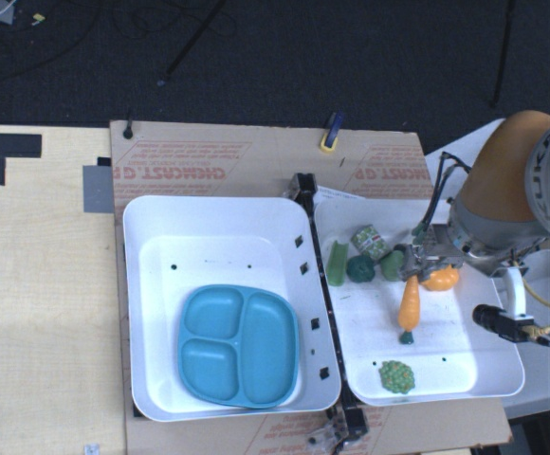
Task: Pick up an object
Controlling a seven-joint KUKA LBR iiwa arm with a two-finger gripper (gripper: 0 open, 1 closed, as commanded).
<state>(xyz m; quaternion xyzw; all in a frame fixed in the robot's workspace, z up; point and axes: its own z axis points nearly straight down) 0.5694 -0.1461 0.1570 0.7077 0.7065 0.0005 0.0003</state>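
A: Arm position?

B: Arm [507, 183] in from 3 o'clock, orange band up top, wrist low over the right bin [446, 373]. End effector [417, 257] sits at the bin's centre-right, just above the carrot's top. Cannot tell if it is open, closed or gripping anything; too dark and crowded there

A: Contents of that bin?

B: Carrot [409, 304] lies near the middle, long axis running 12 to 6, green stalk end at 6 o'clock. An orange lump [442, 279] just beside it at its 2 o'clock, right under the wrist. Toward 10 o'clock from the carrot, a dark green ball [360, 269]; a long green pod [336, 263] to the ball's 9 o'clock, near the bin's left wall; a green-and-white packet [369, 241] at the ball's 12 o'clock. A knobbly green clump [397, 376] alone at the bin's 6 o'clock, well apart from the rest

A: Left bin?

B: Left bin [152, 226] holds a blue divided plate [237, 345], three compartments, set toward 6 o'clock. Both bins rest on cardboard [209, 159] on the table [38, 301]
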